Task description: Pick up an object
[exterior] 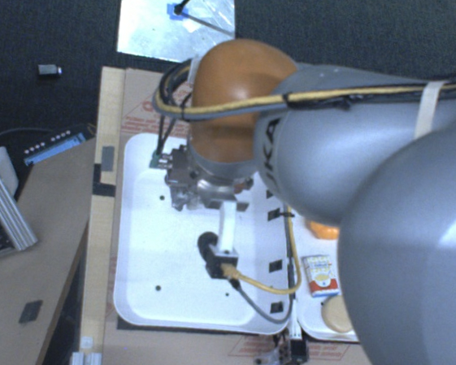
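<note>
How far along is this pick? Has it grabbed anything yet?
Done: the gripper is positioned over the left bin. In hand: nothing visibly held; the arm hides the gripper's underside. Left: the whole pick. The small carton, orange item and tan round item lie in the right bin.

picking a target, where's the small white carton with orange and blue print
In the camera view, the small white carton lies in the right-hand white bin, by its left wall, between an orange object and a pale round object.
</note>
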Motion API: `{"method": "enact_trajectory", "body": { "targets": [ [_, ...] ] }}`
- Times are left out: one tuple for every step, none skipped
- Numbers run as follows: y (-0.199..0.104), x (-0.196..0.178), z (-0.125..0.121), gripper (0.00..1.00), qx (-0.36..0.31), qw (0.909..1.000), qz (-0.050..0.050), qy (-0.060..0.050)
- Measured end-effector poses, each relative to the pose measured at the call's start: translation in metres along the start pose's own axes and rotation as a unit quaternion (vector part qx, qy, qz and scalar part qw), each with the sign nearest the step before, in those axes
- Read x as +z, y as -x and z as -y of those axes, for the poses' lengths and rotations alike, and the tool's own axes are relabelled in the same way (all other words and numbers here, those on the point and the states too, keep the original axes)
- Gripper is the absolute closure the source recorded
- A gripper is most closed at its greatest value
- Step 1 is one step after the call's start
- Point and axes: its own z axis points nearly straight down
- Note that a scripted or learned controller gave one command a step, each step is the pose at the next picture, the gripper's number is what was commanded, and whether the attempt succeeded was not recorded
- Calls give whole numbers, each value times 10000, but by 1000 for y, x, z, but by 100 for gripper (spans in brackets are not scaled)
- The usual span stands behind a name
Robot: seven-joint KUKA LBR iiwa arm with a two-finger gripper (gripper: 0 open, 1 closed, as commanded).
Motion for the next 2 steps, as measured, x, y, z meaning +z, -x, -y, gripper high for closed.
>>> {"method": "enact_trajectory", "body": {
  "targets": [
    [0, -38, -64, 100, 9, 10000, -21, 89],
    [0, 31, 29, 100, -4, 10000, 2, -12]
  ]
}}
